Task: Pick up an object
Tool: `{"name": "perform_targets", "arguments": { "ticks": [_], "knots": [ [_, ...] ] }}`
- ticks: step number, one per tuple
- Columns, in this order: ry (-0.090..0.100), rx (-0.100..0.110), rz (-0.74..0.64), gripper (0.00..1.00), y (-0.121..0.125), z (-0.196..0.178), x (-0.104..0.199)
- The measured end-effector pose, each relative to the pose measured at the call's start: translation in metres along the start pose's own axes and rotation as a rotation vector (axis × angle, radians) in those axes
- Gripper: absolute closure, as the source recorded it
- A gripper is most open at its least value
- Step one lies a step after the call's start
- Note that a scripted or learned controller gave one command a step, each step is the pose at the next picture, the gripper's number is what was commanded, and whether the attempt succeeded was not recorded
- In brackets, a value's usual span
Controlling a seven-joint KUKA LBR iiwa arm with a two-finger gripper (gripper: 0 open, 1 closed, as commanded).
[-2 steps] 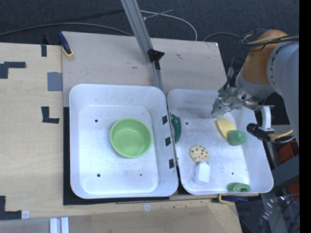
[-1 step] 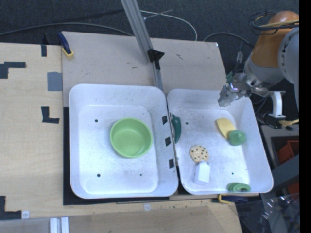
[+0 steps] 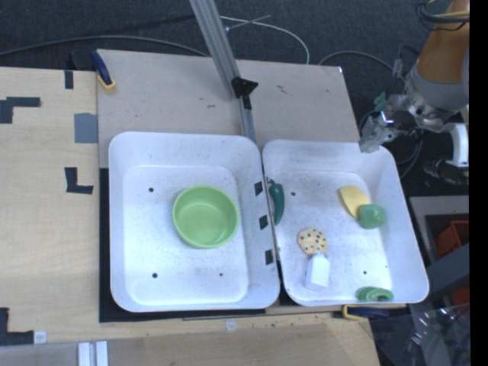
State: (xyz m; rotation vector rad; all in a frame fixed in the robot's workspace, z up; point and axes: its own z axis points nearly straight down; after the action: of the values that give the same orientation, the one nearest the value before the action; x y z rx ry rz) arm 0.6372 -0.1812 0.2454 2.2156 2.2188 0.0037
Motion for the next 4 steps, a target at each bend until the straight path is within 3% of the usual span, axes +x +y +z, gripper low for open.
{"name": "perform_targets", "arguments": {
  "ticks": [1, 4],
  "knots": [
    [0.002, 0.005, 0.0, 1.0, 0.001, -0.012, 0.001],
    [0.003, 0.009, -0.004, 1.0, -0.024, -0.006, 0.154]
  ]
}}
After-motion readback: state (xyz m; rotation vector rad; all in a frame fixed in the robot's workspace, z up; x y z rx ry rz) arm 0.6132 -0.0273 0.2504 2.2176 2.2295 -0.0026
